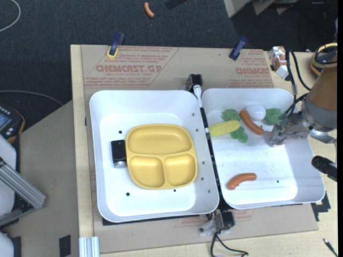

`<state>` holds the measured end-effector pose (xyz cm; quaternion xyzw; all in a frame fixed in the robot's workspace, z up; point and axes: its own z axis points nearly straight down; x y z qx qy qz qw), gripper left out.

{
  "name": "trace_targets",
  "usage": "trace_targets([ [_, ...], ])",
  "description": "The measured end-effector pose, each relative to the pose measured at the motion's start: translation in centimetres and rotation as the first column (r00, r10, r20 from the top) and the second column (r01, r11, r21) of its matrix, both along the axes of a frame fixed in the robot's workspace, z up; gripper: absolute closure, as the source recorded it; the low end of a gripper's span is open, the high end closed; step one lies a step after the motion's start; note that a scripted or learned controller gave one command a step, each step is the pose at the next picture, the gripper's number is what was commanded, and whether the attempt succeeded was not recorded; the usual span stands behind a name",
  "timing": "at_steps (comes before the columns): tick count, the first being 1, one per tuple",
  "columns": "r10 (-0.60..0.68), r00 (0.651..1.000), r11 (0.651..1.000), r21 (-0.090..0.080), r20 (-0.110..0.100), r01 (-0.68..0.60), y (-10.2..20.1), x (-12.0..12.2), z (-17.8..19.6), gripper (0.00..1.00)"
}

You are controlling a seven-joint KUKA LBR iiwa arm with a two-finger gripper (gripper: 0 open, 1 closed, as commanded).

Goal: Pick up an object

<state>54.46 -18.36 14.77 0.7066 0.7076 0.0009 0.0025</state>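
- Two shallow white bins: left bin (102, 143), right bin (300, 181).
- One yellow three-compartment plastic plate (159, 155), one black block (118, 151), left bin.
- Two orange sausages, far (251, 122) and near (241, 180); one yellow corn cob (224, 127), right bin.
- One gripper (276, 135), right bin; finger state: cannot tell.

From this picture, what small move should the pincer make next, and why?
Probably a short move toward the left bin, to stand over the sausage before descending. The pincer sits low in the right bin beside the food pile, with no item seen between its tips, and that sausage lies nearest.
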Motion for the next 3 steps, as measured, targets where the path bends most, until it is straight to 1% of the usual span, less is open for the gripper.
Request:
trace_targets([
  [1, 0.0, 1.0, 1.0, -0.002, 0.004, 0.0, -0.4, 0.2, 6.4, 1.0],
  [2, 0.0, 1.0, 1.0, 0.0, 0.0, 0.0, -0.5, 0.3, 7.8, 1.0],
  [3, 0.006, 1.0, 1.0, 0.003, 0.0, -0.006, 5.3, 2.4, 8.6, 1.0],
])
